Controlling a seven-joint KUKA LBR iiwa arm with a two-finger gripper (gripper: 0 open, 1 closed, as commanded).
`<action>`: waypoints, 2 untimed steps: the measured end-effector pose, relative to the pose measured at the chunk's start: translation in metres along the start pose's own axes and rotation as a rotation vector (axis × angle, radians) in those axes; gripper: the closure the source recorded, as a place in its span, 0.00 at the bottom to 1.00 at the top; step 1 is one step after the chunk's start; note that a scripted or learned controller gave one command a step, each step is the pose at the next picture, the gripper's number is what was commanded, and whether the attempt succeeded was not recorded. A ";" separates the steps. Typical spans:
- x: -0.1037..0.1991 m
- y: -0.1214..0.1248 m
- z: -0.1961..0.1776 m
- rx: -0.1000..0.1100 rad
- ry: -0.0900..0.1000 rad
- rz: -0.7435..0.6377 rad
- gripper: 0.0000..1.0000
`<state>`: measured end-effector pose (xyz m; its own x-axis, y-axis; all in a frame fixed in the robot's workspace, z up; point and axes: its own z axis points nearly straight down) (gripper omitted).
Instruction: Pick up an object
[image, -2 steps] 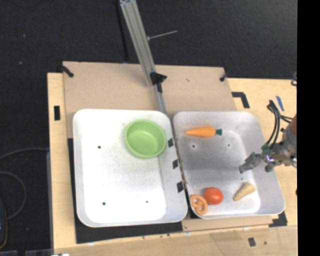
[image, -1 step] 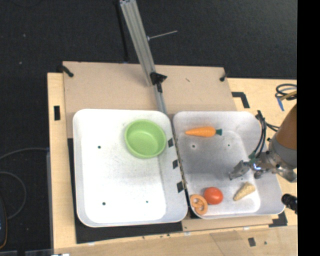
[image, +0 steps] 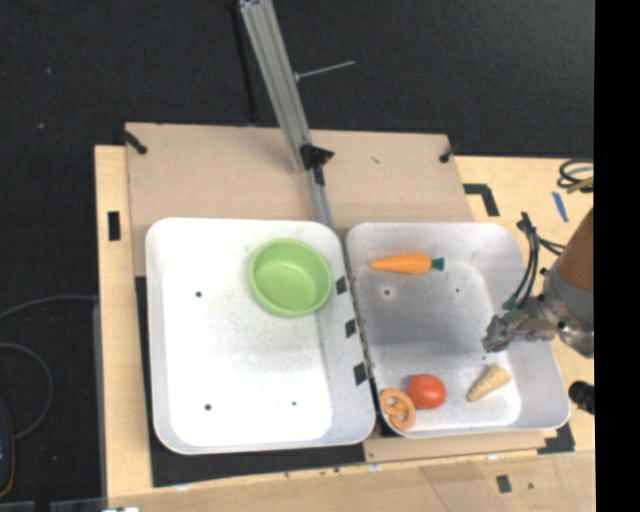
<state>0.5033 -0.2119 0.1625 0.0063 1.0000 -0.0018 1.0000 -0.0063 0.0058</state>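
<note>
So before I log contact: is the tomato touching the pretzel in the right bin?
Touching, as far as the camera view shows: the tomato sits against the pretzel at the right bin's front edge, with no white floor visible between them.

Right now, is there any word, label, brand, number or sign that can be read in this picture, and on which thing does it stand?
None can be read: no text on the round green plastic bowl, orange toy carrot, red tomato or either shallow white bin.
</note>
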 end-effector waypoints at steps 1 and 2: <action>-0.004 0.003 -0.044 -0.001 -0.001 -0.010 1.00; -0.005 0.006 -0.098 -0.003 -0.002 -0.010 1.00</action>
<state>0.5083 -0.2169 0.2604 -0.0039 1.0000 -0.0039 1.0000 0.0039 0.0084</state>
